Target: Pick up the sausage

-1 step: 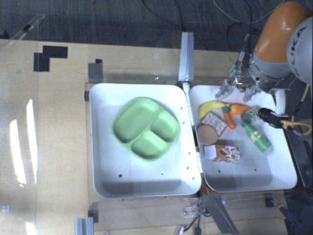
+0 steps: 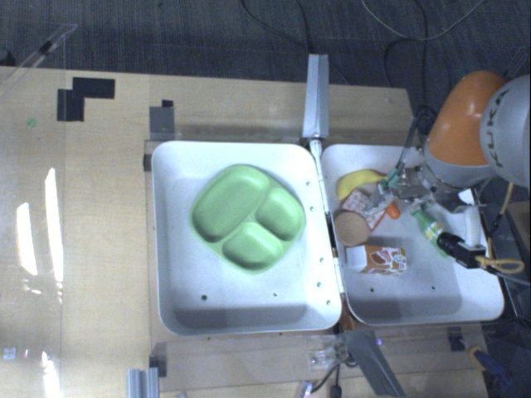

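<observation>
The sausage [image 2: 352,228] lies at the left edge of the right bin [image 2: 431,301], mid-frame — just below-left of the gripper [image 2: 397,191], whose finger state I cannot tell. A banana [image 2: 358,179] sits just above.

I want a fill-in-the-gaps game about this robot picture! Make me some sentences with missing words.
1. The green plate with three sections sits in the ____ bin.
2. The banana in the right bin is coloured ____.
3. The robot arm has an ____ band above its wrist.
4. The bench holds ____ white bins side by side.

Missing words: left; yellow; orange; two
</observation>
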`<state>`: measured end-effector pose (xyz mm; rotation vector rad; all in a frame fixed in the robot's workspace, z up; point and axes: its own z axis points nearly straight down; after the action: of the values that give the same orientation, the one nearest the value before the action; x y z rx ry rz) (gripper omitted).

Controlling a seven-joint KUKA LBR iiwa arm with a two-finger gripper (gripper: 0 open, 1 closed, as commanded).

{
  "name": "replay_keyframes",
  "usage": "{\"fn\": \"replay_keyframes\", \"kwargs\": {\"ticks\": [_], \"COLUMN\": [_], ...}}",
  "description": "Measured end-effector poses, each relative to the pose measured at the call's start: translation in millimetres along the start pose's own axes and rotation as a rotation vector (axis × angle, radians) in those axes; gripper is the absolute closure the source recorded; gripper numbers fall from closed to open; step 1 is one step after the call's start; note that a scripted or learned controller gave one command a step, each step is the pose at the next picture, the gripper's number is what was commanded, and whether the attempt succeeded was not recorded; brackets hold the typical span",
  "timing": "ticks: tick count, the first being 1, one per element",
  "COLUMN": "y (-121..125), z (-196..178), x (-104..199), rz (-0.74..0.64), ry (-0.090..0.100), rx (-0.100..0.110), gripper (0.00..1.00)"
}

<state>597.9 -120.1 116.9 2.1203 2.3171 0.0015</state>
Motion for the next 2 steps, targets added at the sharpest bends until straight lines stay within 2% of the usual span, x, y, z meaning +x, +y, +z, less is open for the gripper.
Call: {"fn": "replay_keyframes", "kwargs": {"ticks": [1, 2], "y": [15.3, 20.6], "z": [21.4, 7.6], "x": [-3.3, -3.5], "rz": [-0.088, -0.09], "ry": [-0.002, -0.006], "rx": [-0.017, -0.035], "gripper": [0.0, 1.0]}}
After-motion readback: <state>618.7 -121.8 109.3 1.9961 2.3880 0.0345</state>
